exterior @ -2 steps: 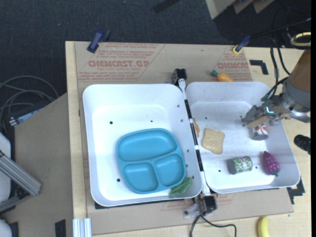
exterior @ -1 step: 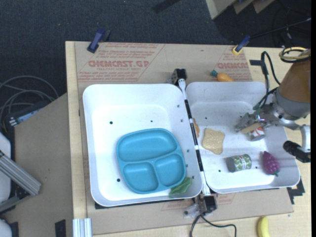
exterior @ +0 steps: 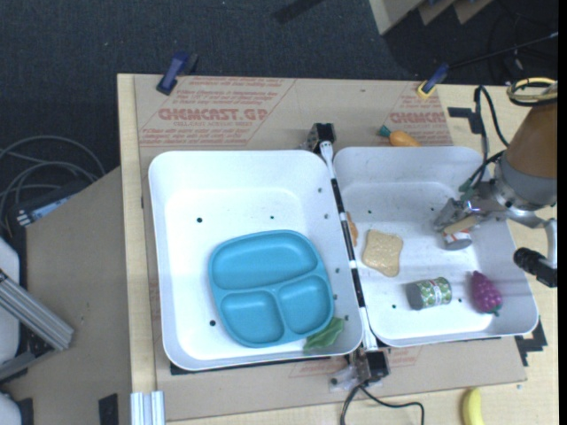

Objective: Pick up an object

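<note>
1. Two shallow white bins side by side on a cardboard-covered bench (exterior: 266,104), the left bin (exterior: 177,237) and the right bin (exterior: 390,171) meeting along a dark central divider.
2. In the left bin, a blue three-compartment plate (exterior: 268,286) toward the near edge, right of centre; a small green leafy piece (exterior: 325,336) tucked in the near right corner, touching the plate's near right rim.
3. In the right bin, a slice of toast (exterior: 382,251) near the left edge, about midway between far and near edges.
4. A small can with a green label (exterior: 430,293) lying on its side, near the near edge, roughly mid-bin.
5. A purple bunch of grapes (exterior: 485,291) beside the can, close to the near right corner, apart from it.
6. Arm reaching in over the right edge of the right bin; gripper (exterior: 458,226) low over the bin floor, toward the right edge at mid-depth.
7. A small white and reddish object (exterior: 460,235) right at the fingertips; cannot tell whether clasped between them or merely lying beneath, nor how wide the fingers stand.
8. On the bench outside the bins, a small orange carrot-like piece (exterior: 400,137) by the far edge of the right bin, and a yellow banana tip (exterior: 472,407) at the near right corner of the bench.
</note>
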You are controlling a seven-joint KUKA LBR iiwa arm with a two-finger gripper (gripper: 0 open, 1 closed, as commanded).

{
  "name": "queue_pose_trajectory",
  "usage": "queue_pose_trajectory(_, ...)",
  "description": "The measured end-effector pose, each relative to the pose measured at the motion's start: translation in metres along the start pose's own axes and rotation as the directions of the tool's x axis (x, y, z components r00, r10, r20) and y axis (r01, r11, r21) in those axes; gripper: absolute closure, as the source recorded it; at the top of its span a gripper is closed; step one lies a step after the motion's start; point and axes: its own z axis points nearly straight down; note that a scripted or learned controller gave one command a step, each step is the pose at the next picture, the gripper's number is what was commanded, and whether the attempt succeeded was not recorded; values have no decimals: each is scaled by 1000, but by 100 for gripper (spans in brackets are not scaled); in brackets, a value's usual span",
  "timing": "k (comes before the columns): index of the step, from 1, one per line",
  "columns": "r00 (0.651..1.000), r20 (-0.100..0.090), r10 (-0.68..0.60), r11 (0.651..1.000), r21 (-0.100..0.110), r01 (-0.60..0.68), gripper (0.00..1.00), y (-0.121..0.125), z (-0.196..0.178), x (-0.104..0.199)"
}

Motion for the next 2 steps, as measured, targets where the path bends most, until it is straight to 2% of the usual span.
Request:
queue_pose_trajectory(1, 1000, 5, -1, 1000, -20, 1, 100, 46, 4, 88)
queue_pose_trajectory(2, 1000, 0, 0, 1000, 2, 0, 100, 9, -88, 157)
